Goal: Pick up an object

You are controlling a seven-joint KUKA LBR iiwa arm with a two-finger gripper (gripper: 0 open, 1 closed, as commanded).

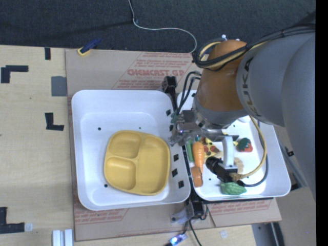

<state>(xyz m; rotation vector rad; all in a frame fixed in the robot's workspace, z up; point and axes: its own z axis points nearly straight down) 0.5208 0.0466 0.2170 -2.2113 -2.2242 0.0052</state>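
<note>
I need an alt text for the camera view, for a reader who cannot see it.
A grey robot arm with an orange band reaches down into the right white bin, among toy foods including a carrot. The left bin holds a yellow divided plate.

Cardboard sheet (148,70): red print along its upper part, reading roughly "CHEMCAST GP"; the smaller red lines around it are too blurred to read.
Arm (245,88): dark letters run down the grey link, cut off and not readable.
</note>
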